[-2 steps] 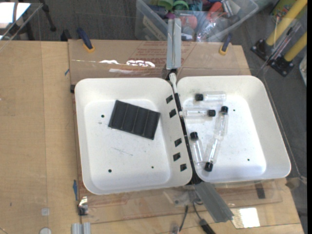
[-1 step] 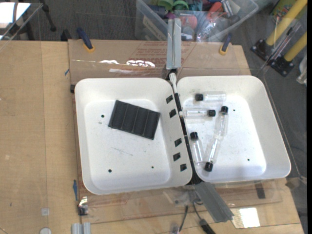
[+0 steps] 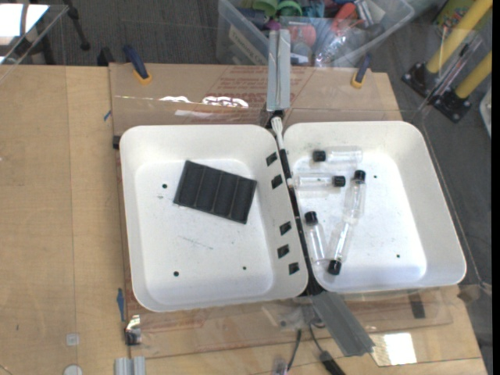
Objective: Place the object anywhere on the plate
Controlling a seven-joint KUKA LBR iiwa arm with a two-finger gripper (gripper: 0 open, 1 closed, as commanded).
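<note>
A black ridged plate [image 3: 215,191] lies flat in the left white bin [image 3: 148,283], in its upper middle and turned slightly clockwise. Several clear tubes with black caps lie loose in the right white bin [image 3: 437,264]. One tube [image 3: 337,156] rests near the back, and a second tube [image 3: 316,182] lies just below it against the left wall. A long tube [image 3: 348,221] runs diagonally down to a cap near the front. A shorter tube [image 3: 316,239] lies beside it, close to the divider.
A row of small black clips [image 3: 283,226] runs along the seam between the bins. A clear crate of coloured items [image 3: 312,10] stands behind the bins. A grey bracket [image 3: 341,324] sticks out at the front edge.
</note>
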